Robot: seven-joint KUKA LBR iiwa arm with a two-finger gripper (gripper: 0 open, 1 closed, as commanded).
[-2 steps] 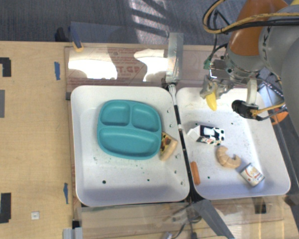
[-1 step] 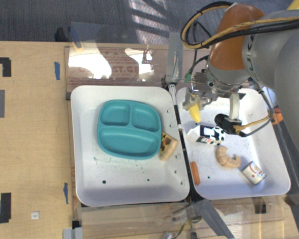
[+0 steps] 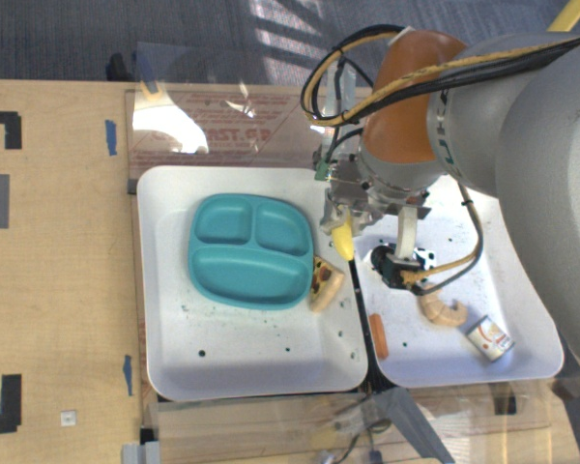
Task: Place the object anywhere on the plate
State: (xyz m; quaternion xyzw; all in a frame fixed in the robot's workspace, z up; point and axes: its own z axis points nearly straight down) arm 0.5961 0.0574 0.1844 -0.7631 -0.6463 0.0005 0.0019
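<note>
The teal divided plate (image 3: 249, 249) lies in the left bin (image 3: 164, 288). My gripper (image 3: 342, 228) hangs over the wall between the two bins, just right of the plate's right rim. A small yellow object (image 3: 343, 246) sticks down from between its fingers, and the gripper is shut on it. The object is off the plate, above the left bin's right edge.
A tan and yellow toy food piece (image 3: 324, 281) leans against the plate's lower right rim. In the right bin (image 3: 522, 288) lie a tan curved piece (image 3: 443, 311), a small white can (image 3: 488, 338) and an orange stick (image 3: 379, 336) by the divider.
</note>
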